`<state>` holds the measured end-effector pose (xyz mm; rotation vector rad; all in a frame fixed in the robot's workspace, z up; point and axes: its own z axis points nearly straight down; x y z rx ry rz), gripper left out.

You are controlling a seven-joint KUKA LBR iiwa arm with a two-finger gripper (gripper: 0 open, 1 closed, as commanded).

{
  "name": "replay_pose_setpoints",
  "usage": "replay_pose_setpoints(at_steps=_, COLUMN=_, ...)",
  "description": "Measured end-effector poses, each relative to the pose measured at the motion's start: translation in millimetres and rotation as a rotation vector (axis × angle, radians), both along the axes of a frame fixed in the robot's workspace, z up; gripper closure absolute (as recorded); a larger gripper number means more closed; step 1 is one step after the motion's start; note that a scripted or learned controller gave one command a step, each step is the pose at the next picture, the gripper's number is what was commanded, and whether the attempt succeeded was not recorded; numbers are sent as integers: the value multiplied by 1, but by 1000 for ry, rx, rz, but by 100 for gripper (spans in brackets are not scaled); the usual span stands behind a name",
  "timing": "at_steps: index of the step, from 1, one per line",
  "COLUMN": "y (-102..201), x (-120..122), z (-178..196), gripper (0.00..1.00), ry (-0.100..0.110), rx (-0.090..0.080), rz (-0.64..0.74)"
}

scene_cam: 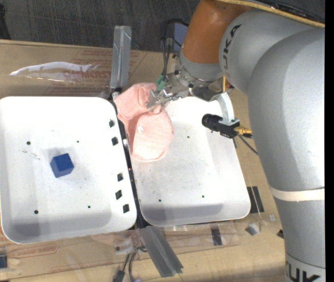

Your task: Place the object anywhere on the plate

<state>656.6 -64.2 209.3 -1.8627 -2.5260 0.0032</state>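
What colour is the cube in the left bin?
Blue. The cube shows plainly in the camera view, lying apart from the pink plate in the other bin.

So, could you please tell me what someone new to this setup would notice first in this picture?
The big grey arm with its orange band fills the right side, reaching over the right bin. Its gripper sits at the upper edge of a pink plate, which lies tilted at the top left corner of that bin, against the divide. A small blue cube rests alone in the left bin.
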Motion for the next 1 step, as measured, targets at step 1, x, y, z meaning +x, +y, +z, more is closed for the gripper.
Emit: replay_pose_setpoints(at_steps=1, y=1, x=0, z=22, gripper=100, ry=-2, rx=0, rz=8)
